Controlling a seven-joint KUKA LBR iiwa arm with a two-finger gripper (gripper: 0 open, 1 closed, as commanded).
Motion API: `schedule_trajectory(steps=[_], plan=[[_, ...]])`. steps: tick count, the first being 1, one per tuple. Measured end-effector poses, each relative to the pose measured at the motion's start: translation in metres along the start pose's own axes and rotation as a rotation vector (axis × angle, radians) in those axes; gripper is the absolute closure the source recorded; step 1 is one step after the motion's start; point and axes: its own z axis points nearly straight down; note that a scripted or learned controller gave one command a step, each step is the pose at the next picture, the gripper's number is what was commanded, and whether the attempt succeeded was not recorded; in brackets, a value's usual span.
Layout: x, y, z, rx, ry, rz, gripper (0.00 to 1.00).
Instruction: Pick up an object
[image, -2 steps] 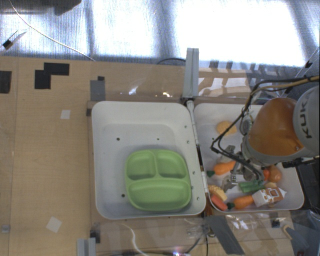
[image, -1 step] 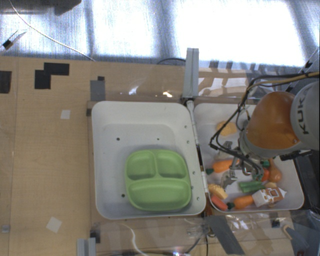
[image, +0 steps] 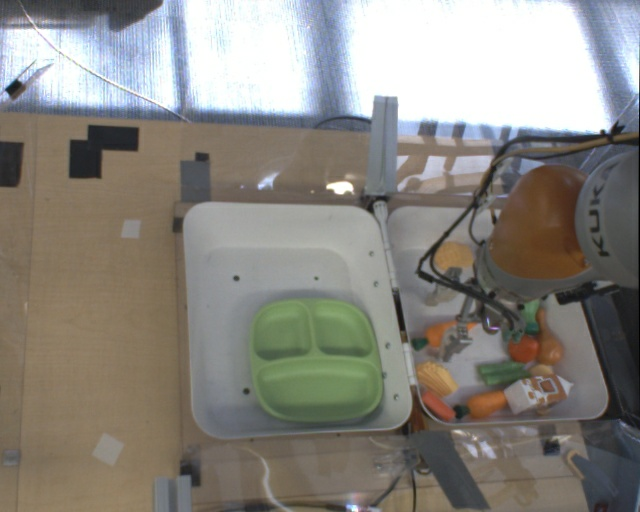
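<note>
The right white bin (image: 415, 240) holds several toy foods: a carrot (image: 440, 333), a corn cob (image: 437, 377), a green piece (image: 500, 373), a red tomato-like piece (image: 523, 349), an orange carrot (image: 486, 404), a white carton (image: 537, 393) and a yellow piece (image: 453, 256). My gripper (image: 457, 340) hangs low over the bin's middle, just right of the carrot and above the corn cob. The arm's orange band (image: 540, 222) covers the bin's upper right part. I see nothing clearly between the fingers.
The left white bin (image: 215, 250) holds a green divided plate (image: 315, 358) in its lower right part. A grey post (image: 382, 145) stands behind the ridge between the bins. Black cables (image: 470, 215) loop from the arm over the right bin.
</note>
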Motion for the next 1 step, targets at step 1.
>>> schedule_trajectory(steps=[1], plan=[[-0.0472,-0.017,0.0022,0.0,0.002,-0.019,0.0]])
